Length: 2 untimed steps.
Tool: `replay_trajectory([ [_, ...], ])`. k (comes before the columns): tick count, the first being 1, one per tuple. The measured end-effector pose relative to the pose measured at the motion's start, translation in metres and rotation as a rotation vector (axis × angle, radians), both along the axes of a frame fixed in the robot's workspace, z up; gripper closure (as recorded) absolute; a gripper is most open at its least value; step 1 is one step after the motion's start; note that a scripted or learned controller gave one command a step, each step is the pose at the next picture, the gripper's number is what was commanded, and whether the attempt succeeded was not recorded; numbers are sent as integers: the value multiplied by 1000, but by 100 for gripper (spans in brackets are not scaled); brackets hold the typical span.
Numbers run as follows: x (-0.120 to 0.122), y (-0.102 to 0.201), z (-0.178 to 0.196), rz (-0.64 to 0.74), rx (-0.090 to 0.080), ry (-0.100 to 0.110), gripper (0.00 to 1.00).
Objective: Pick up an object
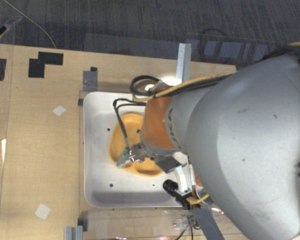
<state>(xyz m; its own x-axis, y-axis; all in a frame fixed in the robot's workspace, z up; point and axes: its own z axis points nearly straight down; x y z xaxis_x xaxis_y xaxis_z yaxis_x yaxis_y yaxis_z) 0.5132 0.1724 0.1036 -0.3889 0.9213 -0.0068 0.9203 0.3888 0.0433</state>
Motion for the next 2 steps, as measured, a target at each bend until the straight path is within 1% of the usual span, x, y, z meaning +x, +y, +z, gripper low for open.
replay_trajectory([
  [1,63,35,-9,-49,-15,66,0],
  [2,42,32,-9,-538,15,25,0],
])
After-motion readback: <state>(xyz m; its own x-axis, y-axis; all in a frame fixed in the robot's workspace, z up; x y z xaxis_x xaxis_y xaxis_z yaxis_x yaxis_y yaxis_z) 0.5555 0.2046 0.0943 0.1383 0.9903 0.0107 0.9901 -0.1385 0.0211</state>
